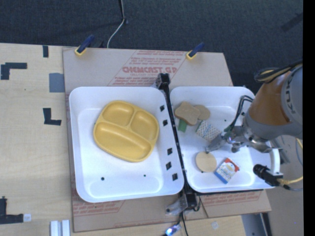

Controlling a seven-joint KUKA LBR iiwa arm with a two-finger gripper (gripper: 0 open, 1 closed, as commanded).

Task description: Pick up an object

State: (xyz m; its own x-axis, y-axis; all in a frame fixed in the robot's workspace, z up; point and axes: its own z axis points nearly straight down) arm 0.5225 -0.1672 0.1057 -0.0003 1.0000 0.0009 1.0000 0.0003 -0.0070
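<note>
Overhead view of the desk point(29, 132) with two white bins. The left bin point(86, 181) holds a yellow divided plate point(126, 130). The right bin point(236, 95) holds tan bread-shaped pieces point(191, 112), a patterned packet point(207, 130), a round tan disc point(205, 162) and a small colourful packet point(226, 170). The claw point(216, 144) hangs low just above the disc; whether it is parted cannot be told. Nothing appears lifted, so the pick is judged not yet done.

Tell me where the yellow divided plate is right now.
The yellow divided plate lies in the left bin, toward its upper middle, across the divider from the right bin where the gripper is.
</note>
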